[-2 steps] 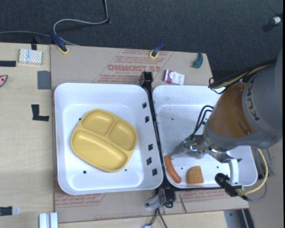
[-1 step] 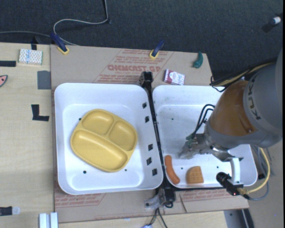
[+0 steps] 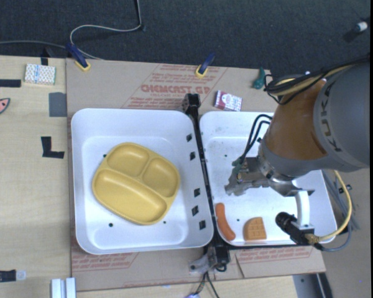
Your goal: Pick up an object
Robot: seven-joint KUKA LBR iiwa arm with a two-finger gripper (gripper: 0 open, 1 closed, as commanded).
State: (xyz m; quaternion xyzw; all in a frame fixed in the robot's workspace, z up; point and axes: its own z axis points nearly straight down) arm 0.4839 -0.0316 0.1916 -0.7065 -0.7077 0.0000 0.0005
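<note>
While gripper [image 3: 238, 185] hangs over right bin [image 3: 221, 132], grip state unclear, hot dog [image 3: 224, 221] and waffle [image 3: 255, 229] lie near; left bin [image 3: 87, 141] holds yellow divided plate [image 3: 136, 182].

A yellow divided plate [image 3: 135, 182] is seen in the left bin [image 3: 87, 129]. In the right bin [image 3: 221, 126], the gripper [image 3: 241, 182] is positioned just above a sausage [image 3: 224, 221], and a waffle piece [image 3: 255, 229] lies right of the sausage
</note>
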